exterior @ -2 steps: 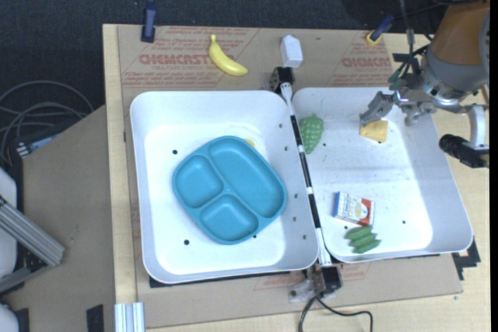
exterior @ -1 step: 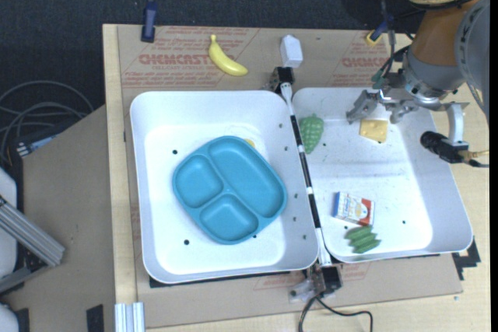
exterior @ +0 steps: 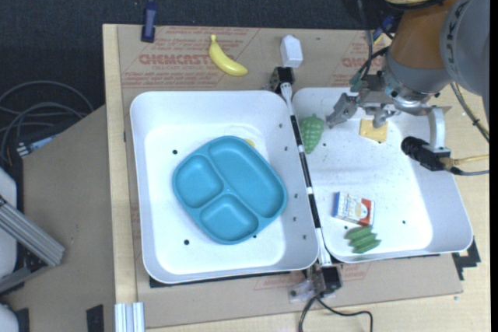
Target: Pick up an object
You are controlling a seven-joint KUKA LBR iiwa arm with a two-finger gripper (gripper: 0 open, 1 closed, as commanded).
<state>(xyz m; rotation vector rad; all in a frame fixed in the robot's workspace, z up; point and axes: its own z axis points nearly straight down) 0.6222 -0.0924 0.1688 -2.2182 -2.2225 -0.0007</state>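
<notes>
While the gripper (exterior: 359,111) hangs wide open, it should drop squarely over the yellow block (exterior: 374,130) before closing.

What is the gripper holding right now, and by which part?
Nothing visible. The gripper hangs open over the right bin, with a yellow block just beside it.

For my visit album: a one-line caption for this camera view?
Robot arm's gripper hovering over the right bin by a yellow block; blue tray in the left bin.
</notes>
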